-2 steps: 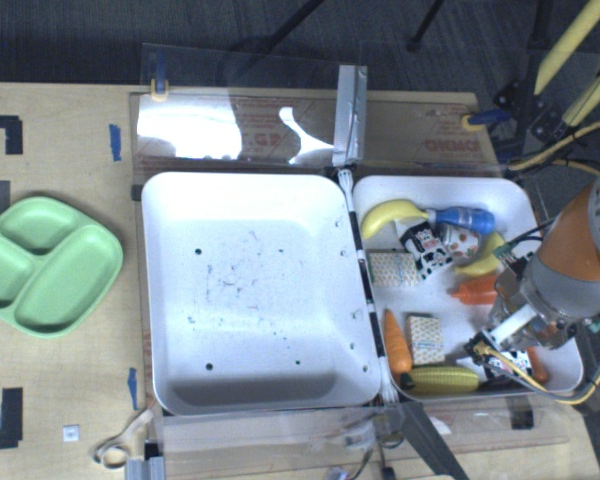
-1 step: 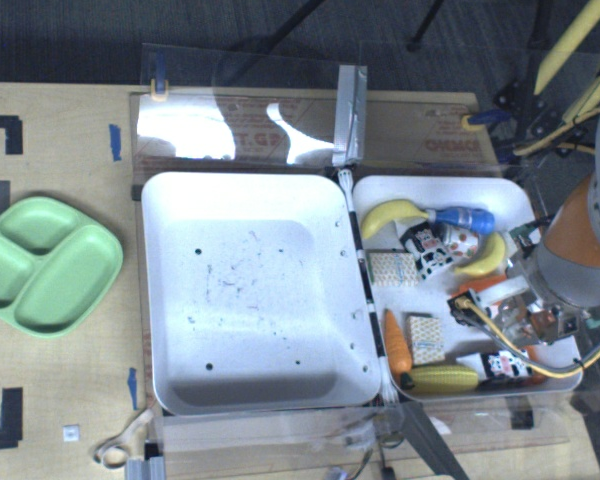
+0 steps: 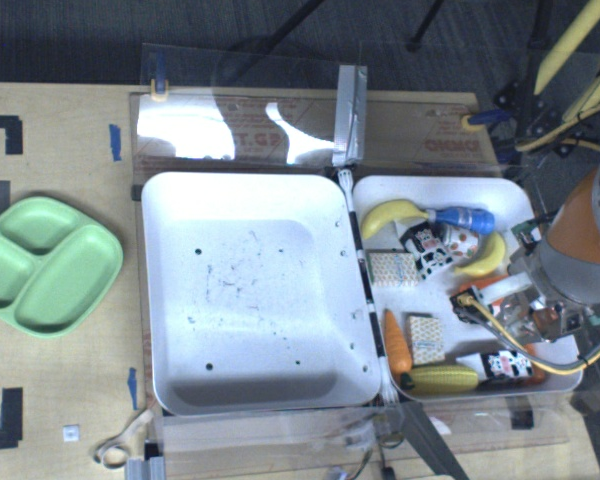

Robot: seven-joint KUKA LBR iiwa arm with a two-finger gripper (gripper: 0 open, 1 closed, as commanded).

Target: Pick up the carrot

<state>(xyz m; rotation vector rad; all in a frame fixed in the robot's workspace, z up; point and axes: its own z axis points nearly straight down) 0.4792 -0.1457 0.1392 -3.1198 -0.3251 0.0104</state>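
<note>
The orange carrot [image 3: 395, 340] lies along the left wall of the right bin [image 3: 435, 190], near its front, pointing roughly front to back. My gripper [image 3: 520, 313] hangs low over the right side of that bin, well to the right of the carrot and apart from it. The grey wrist with its orange band [image 3: 578, 230] rises above it at the view's right edge. Nothing can be seen held in the gripper.
The right bin also holds two bananas [image 3: 392, 214] [image 3: 488, 256], a blue-capped bottle [image 3: 460, 219], a cow-patterned toy [image 3: 428, 248], two waffle-like squares [image 3: 427, 336], a corn cob [image 3: 442, 377] beside the carrot's tip and a black-and-white item [image 3: 507, 366]. The left bin [image 3: 250, 288] adjoins it. A green divided plate [image 3: 45, 265] sits far left.
</note>
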